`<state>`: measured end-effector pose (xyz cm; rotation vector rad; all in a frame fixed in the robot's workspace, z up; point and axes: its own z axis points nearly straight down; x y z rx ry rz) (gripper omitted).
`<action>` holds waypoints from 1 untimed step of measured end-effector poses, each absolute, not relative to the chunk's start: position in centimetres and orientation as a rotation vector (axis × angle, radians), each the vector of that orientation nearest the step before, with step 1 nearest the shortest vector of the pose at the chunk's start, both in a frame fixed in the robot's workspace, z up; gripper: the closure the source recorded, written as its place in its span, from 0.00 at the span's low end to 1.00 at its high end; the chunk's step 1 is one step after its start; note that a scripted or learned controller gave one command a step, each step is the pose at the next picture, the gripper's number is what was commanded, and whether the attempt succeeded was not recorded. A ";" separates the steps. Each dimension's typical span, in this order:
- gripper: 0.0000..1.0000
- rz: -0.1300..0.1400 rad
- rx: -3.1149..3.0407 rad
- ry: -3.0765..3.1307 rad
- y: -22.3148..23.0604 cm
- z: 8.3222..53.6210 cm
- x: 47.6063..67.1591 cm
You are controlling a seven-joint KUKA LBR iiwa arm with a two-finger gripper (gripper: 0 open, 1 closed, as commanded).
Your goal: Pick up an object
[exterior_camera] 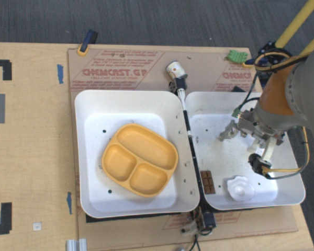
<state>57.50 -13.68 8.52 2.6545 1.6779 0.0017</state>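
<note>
A small white lidded cup (240, 187) sat near the front edge of the right bin (214, 120), with a brown chocolate-bar-like block (207, 181) just beside it toward the divider; either could have been my object to pick up. My claw (235, 131) hung over the middle of that bin, well apart from both pieces and behind them, its tip near the bin floor. I grasped nothing, and at that slant I could not tell how it was set. To do the pick well, I judged I needed to come forward toward the front edge, centre squarely over one piece before descending, and choose the cup, which stands taller and looked easier to straddle than the flat block lying tight against the bin wall. The cup's rounded lid looked liable to slip, so a low, level approach seemed wise. In the left bin (94, 109) lay a yellow three-compartment tray (140, 159), far from my reach.
</note>
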 end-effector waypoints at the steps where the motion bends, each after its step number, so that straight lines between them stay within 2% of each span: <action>1: 0.00 0.015 2.398 2.050 -18.8 8.5 61.3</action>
